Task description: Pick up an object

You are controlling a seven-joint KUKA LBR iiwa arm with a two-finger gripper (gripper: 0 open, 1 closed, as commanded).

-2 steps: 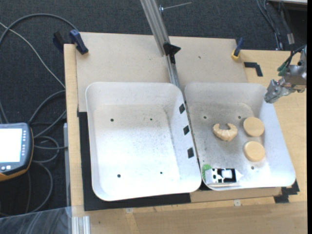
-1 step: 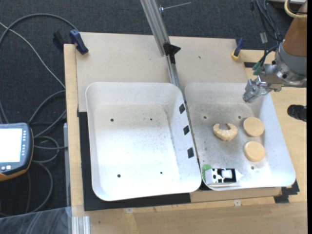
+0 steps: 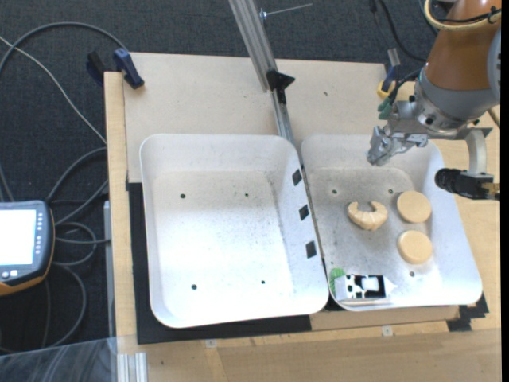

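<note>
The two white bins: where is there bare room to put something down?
The left bin offers bare floor from wall to wall. In the right bin, free floor lies near the divider, left of the croissant. It is crowded by the two round biscuits and under the pincer.

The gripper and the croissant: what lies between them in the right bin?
Nothing. In the camera view, only bare speckled floor of the right bin lies between the gripper and the croissant.

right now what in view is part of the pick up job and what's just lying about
Job: gripper; croissant-shaped piece; upper round disc; lower round disc; black-and-white item; right bin.

Lying about: left bin; handheld screen; blue clamp.
</note>
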